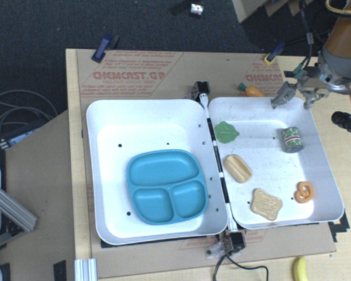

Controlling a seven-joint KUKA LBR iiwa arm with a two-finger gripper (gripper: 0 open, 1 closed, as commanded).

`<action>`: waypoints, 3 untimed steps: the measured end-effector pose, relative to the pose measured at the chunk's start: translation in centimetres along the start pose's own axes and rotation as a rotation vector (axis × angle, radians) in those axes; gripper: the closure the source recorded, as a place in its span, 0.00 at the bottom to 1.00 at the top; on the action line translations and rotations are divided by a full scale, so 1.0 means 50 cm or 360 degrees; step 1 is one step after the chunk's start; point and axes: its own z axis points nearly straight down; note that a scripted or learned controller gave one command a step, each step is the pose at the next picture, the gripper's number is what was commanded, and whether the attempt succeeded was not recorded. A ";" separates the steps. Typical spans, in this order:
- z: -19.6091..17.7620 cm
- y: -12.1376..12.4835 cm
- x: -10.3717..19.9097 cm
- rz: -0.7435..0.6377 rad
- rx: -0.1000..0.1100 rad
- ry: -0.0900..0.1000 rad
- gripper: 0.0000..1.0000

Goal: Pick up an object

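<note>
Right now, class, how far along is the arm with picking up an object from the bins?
Nothing looks done: the leaf, can, bread roll, cracker and pretzel all lie in the right bin, and the blue tray sits in the left bin. In hand: the gripper hangs open above the right bin's far edge, holding nothing. Left: choosing, descending, closing, lifting.

The claw has two slim grey metal fingers, splayed apart, with small teal fittings just behind them. Above it sits a pale silver-grey wrist ring, and over that a rounded orange band. A thin dark cable runs up from the claw's mount alongside the arm.
</note>
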 end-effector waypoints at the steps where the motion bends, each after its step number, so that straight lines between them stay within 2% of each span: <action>1: 0.018 -0.145 -0.045 -0.0001 -0.0002 0.0001 0.00; 2: 0.159 -0.102 -0.036 -0.0005 0.0002 0.0005 0.00; 3: 0.128 -0.096 -0.040 -0.0005 -0.0018 -0.0004 1.00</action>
